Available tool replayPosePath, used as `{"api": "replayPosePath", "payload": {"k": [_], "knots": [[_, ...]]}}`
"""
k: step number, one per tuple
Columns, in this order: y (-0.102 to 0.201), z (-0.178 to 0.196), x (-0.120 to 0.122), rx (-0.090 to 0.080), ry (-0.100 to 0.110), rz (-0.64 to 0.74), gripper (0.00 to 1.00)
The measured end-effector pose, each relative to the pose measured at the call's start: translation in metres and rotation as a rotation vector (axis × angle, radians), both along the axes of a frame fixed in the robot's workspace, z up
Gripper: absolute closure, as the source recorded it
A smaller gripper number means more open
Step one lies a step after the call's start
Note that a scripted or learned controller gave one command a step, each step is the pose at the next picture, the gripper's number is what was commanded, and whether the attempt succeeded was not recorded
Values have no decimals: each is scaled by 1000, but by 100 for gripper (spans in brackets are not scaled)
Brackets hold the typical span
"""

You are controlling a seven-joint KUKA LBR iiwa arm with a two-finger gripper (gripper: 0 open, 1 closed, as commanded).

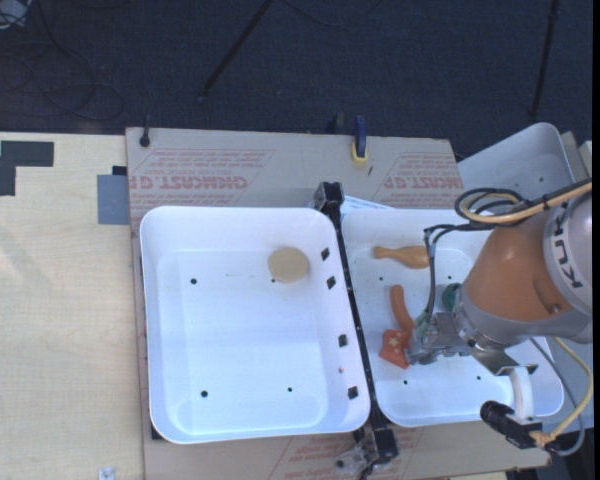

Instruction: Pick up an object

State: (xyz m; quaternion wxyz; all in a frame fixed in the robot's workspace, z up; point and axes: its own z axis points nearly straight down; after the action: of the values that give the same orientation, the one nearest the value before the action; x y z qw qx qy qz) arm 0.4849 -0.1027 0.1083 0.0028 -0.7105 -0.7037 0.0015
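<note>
Fingers (412, 346) over red piece (394, 348), grip unclear, two white bins (160, 318) on cardboard-covered bench (230, 173), dark floor behind.

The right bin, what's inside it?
The right bin holds a tan drumstick-shaped piece, an orange sausage-shaped piece and a red piece beside the end effector. The arm covers the bin's right part.

A robotics lab: two white bins (240, 408) sit on cardboard sheeting (230, 173) over a plywood counter (50, 318), with loose cables (40, 58) on dark carpet behind the counter.
</note>
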Motion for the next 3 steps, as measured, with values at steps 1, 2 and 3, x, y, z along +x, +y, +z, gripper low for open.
{"api": "replayPosePath", "payload": {"k": [1, 2, 3], "knots": [[-109, 70, -10, -10, -10, 1, 100], [-6, 117, -8, 2, -8, 19, 100], [37, 144, 26, -1, -7, 15, 100]]}}
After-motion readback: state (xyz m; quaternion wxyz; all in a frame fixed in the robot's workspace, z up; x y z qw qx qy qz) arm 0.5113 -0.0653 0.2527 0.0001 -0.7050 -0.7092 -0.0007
